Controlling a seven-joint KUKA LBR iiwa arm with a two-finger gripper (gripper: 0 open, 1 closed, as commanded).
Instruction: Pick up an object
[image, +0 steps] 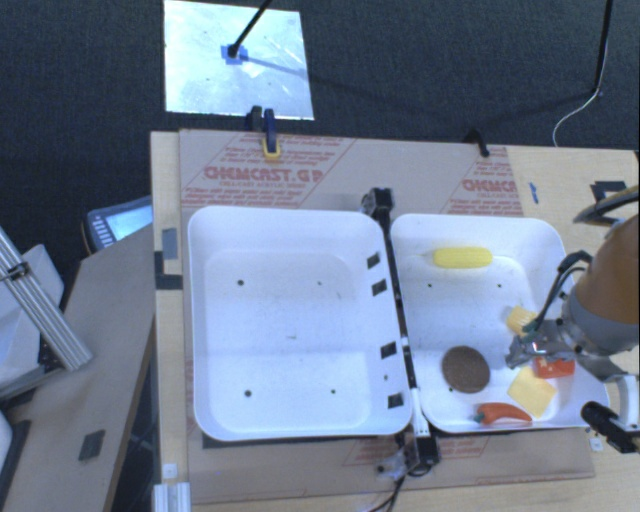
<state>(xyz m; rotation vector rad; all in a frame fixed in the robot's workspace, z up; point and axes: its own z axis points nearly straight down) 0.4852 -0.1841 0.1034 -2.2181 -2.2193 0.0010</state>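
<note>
Grey gripper (537, 352) low in right bin (470, 232), over orange block (553, 367); finger state unclear.

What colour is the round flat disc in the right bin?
Brown: the disc shows best in the camera view.

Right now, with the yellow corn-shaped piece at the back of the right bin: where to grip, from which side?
Grip the yellow piece across its middle, coming straight down from above. It lies flat and elongated, long axis running left-right, so the fingers should probably close across the narrow width. It sits apart from the brown disc and the clutter near the gripper, though close to the bin's back wall.
</note>
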